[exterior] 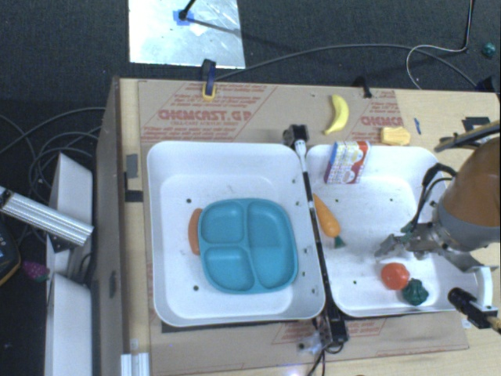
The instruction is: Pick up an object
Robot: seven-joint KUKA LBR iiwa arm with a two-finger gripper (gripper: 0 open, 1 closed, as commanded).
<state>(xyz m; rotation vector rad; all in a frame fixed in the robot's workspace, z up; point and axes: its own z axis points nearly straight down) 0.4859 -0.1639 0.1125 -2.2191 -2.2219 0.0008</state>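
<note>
A cardboard-topped bench [235, 108] carries two white bins. The arm [473, 202] leans in over the right bin [368, 202], its gripper [407, 245] low above the floor; its grip state cannot be told. A tomato [395, 275] lies just below it.

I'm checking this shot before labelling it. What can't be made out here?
- Claw, camera view: too small and blurred to tell its state.
- Arm: cut off by the right edge.
- Orange item in the left bin: partly hidden by the blue tray.
- Carton: print too blurred to read.
- Green item beside the tomato: too small to identify.
</note>
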